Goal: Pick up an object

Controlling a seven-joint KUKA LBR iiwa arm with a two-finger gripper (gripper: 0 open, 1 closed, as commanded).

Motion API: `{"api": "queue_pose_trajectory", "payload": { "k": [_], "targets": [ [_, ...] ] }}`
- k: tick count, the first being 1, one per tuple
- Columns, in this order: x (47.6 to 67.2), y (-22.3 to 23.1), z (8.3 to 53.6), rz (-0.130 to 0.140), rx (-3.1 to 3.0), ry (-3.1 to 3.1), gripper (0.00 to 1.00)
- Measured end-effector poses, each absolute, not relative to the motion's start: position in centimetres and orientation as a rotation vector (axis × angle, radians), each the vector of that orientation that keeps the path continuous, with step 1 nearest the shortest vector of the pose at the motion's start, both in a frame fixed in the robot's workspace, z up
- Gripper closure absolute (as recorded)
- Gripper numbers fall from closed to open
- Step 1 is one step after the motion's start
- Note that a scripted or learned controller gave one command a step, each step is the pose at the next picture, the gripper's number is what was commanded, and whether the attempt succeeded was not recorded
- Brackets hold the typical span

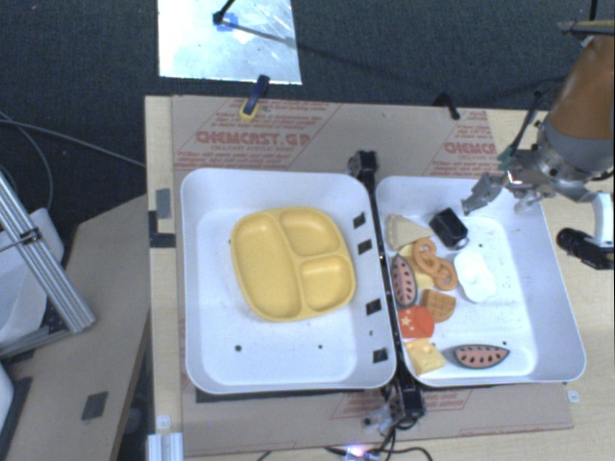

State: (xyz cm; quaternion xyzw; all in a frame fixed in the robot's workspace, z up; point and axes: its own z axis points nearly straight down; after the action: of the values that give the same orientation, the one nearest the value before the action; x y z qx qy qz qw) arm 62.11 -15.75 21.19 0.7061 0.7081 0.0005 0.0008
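Toy food pieces lie heaped along the left side of the right-hand white bin (538, 286): a small black block (448, 227), a pretzel-shaped orange piece (434, 263), a white oval lump (475, 277) and a watermelon slice (479, 356) nearer the front. Above the bin's far right corner hangs the grey gripper (514, 182), partly cut off; whether it is spread or closed I cannot tell. A yellow divided plastic tray (291, 262) sits in the left-hand white bin (207, 334).

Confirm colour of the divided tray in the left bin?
Pale yellow, plain, no pattern. The divided tray shows clearly in the camera view.
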Motion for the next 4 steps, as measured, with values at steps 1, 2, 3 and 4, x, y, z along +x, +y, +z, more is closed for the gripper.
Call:
{"api": "queue_pose_trajectory", "payload": {
  "k": [1,2,3,4],
  "targets": [
    [62.4,-9.4,11.1,0.020,2.206,2.217,0.00],
    [61.1,-2.0,15.1,0.002,2.222,2.221,0.00],
    [61.3,0.1,16.4,0.034,2.213,2.258,1.00],
    [57.3,9.0,21.9,0.010,2.206,2.237,1.00]
  ]
}}
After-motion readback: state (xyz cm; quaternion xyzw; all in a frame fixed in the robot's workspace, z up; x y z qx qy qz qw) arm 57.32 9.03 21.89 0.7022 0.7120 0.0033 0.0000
